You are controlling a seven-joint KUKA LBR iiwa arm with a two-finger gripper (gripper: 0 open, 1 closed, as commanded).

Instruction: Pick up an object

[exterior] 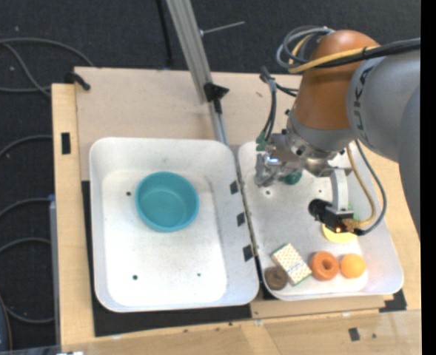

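Gripper [268, 170], state I cannot tell, hangs at the right bin's [384, 283] far-left corner. Objects sit along its near edge, the patterned block [291, 263] closest.

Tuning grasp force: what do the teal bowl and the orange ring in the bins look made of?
Teal bowl: likely moulded plastic, going by its uniform colour, smooth matte look and thin even rim. Orange ring: possibly foam or soft plastic, with a flat dull colour and rounded edges; the look leaves it open. White bins: seemingly thin formed plastic, lightly scuffed.

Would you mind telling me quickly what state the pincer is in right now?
Pincer: cannot be told from the camera view; it hangs over the right bin's far-left corner.
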